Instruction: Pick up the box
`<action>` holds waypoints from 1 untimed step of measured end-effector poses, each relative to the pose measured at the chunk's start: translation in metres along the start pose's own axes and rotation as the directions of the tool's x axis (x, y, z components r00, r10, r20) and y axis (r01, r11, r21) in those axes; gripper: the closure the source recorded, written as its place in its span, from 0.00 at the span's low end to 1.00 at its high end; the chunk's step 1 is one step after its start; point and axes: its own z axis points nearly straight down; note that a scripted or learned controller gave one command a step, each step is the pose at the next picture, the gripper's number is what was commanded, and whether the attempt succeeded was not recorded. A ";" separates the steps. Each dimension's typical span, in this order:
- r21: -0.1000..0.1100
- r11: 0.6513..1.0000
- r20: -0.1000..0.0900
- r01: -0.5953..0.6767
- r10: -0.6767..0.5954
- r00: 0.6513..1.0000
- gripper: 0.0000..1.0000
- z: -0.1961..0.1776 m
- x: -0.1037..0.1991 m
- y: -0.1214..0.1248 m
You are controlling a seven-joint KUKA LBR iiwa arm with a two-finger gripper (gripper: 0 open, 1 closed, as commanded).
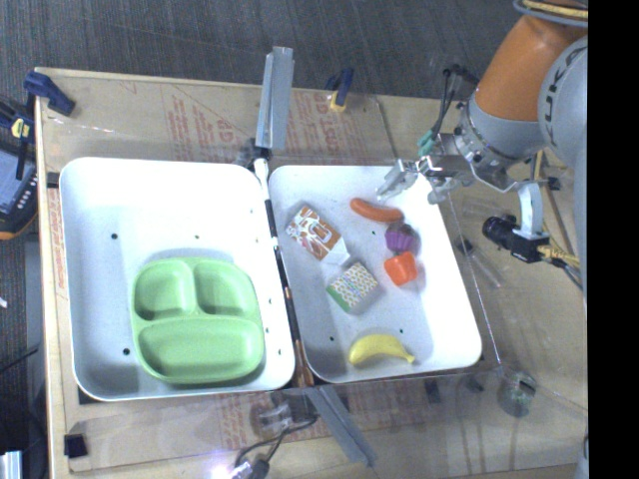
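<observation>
Gripper [399, 180] at right bin [451, 352] far rim, seemingly open; box [352, 286] mid-bin.

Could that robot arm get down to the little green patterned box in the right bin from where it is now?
Probably yes. The box lies in open space mid-bin, apart from the orange piece, the banana and the other box. The gripper hovers over the bin's far edge, near the sausage, with nothing above the box.

A pale plywood bench [150, 118] is carrying two shallow white plastic bins. The left white bin [90, 198] is sitting flush beside the right white bin [449, 307], their rims meeting at a grey metal divider bar [274, 93] running back from them.
</observation>
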 end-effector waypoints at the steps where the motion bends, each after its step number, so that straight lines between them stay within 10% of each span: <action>1: 0.002 0.989 0.001 0.150 -0.150 0.989 0.00 0.134 0.022 -0.020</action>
